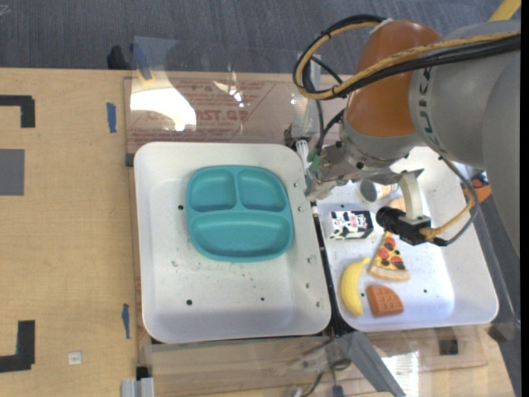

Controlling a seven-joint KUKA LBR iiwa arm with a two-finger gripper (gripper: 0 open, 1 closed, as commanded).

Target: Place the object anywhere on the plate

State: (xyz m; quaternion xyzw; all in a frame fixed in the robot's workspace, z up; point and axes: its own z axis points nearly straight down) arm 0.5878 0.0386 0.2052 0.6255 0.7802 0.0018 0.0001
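In the left bin (165, 304) there's a teal plate (240, 212) with three compartments, two small ones along its far side and one long one along its near side, and it sits closer to the bin's far edge than to its near edge, roughly centred between the left and right walls. Nothing is lying on the plate as far as I can see. The right bin (463, 296) has all the little toy food pieces: a yellow banana (353, 286) near the bin's near-left corner, an orange waffle-looking piece (384, 300) touching or just beside it on the right, and a pizza slice (390, 259) just above the waffle, tip pointing toward the far edge. A small black-and-white carton-like thing (350, 223) lies by the bin's left wall, a bit farther back than the banana. The arm (397, 89) comes in from the right and hangs over the far-left part of the right bin, with the gripper (331, 168) right about at the divider between the two bins. Honestly can't tell whether it's open or closed from this angle, the wrist and cables cover it, and I don't see any object in it.
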